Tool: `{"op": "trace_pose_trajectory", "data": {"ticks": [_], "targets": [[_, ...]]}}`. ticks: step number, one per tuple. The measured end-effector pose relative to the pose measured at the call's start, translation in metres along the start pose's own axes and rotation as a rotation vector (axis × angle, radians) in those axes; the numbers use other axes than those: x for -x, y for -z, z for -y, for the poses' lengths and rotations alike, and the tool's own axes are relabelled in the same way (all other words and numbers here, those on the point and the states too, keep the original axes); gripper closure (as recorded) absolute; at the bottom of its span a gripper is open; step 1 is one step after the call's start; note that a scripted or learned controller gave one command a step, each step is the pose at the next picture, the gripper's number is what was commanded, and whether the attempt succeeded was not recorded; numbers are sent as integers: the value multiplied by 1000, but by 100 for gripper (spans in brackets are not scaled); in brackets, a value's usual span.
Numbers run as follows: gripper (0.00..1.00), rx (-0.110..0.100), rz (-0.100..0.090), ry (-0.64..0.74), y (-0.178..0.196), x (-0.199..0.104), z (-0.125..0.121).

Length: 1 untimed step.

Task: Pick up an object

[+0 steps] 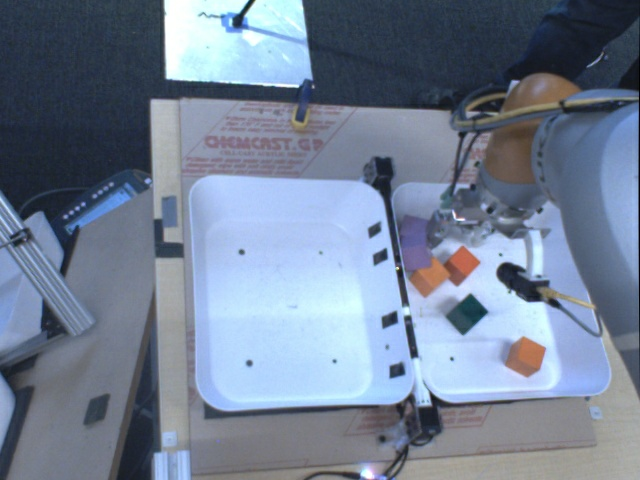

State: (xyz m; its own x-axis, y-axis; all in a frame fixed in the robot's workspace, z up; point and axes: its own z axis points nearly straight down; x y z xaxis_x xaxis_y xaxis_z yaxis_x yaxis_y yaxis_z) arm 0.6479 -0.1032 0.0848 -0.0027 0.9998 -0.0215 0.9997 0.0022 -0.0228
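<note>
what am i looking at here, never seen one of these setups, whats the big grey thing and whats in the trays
The big grey thing is a robot arm with an orange band near its wrist. It reaches in from the right of the picture. The one camera sits above the bench and looks down at a slant.

On the bench lie two shallow white trays side by side. The left tray has bare white floor with a few small dark dots. The right tray holds small blocks: a purple block, two orange blocks close together, a dark green block and another orange block apart near the front.

The arm's gripper hangs low over the right tray beside the purple block. I cannot tell whether it holds anything.
</note>
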Motion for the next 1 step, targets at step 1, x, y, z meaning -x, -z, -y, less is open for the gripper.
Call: {"op": "trace_pose_trajectory", "data": {"ticks": [1], "targets": [[100, 21, -11, -4, 12, -4, -3]]}}
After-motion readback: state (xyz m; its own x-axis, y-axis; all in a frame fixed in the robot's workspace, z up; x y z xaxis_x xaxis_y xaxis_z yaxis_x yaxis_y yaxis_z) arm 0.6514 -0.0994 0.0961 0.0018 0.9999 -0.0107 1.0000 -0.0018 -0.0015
